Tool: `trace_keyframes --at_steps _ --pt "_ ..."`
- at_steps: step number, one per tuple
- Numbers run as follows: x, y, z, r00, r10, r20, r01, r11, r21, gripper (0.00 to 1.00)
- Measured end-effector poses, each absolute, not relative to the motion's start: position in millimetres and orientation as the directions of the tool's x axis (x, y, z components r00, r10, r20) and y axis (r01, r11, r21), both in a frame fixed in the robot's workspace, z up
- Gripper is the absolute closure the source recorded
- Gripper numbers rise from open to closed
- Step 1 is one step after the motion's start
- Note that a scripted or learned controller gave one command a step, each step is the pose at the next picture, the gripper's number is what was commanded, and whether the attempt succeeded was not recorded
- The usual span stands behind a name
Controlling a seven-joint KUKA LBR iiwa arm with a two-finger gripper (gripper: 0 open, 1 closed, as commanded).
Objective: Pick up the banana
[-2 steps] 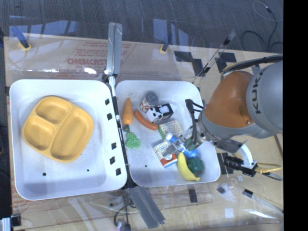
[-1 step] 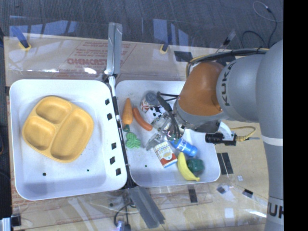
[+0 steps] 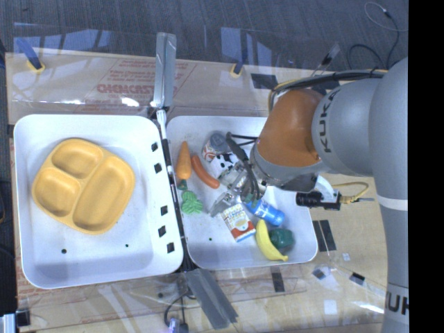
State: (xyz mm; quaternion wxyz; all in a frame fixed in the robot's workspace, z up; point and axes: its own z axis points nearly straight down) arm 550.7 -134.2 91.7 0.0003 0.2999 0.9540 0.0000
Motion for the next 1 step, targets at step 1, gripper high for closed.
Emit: trace_keyframes --at_steps 1 --pt "497.0 -142.8 147.2 -0.913 0.409 0.002 0.409 0.913 0.0 0.0"
